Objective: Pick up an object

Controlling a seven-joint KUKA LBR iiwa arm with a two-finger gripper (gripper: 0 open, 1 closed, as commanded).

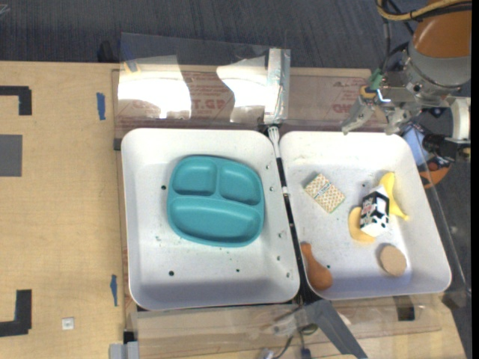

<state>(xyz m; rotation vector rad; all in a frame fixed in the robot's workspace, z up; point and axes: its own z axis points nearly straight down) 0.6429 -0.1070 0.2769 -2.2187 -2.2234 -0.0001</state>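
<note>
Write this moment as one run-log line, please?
gripper: open, above right bin's far rim | holding: nothing | banana, cracker: in bin

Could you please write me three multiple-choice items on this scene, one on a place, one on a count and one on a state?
1. Where does the teal divided plate lie?
A. in the left bin
B. in the right bin
C. on the cardboard

2. How many compartments does the plate have?
A. two
B. three
C. five

3. Where is the gripper in relation to the right bin?
A. pressed onto the banana
B. down among the objects
C. above the bin's far rim, apart from the objects

Key: 1 A, the plate sits inside the left bin. 2 B, two small sections and one long one show. 3 C, it hangs at the far edge, away from the banana.
</note>
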